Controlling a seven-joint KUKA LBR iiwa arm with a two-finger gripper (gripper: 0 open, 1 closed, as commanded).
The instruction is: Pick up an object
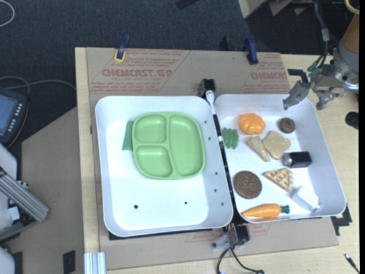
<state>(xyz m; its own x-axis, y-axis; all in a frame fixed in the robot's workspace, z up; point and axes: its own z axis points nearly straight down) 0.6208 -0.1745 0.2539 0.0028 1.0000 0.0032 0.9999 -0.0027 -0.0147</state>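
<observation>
Gripper point(309, 93) — fingers spread, nothing held, above right bin point(325, 153) far corner. Nearest item: brown disc point(286, 125). Advice — descend straight, straddle it, avoid bin wall.

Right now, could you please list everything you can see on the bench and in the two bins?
Divided plate: one, light green, three compartments, left bin.
Orange round item: one, right bin, upper middle.
Small brown disc: one, right of the orange item.
Green leafy piece: one, right bin's left edge.
Tan pieces: two, touching, centre of the right bin.
Black cylinder: one, silver end, right of the tan pieces.
Brown cookie: one, round, lower left of the right bin.
Pizza slice: one, beside the cookie.
White piece: one, lower right.
Carrot: one, orange, near edge.
Clamps: two, yellow and blue, far edge of the board.
Gripper: one, grey, above the right bin's far right corner.
</observation>
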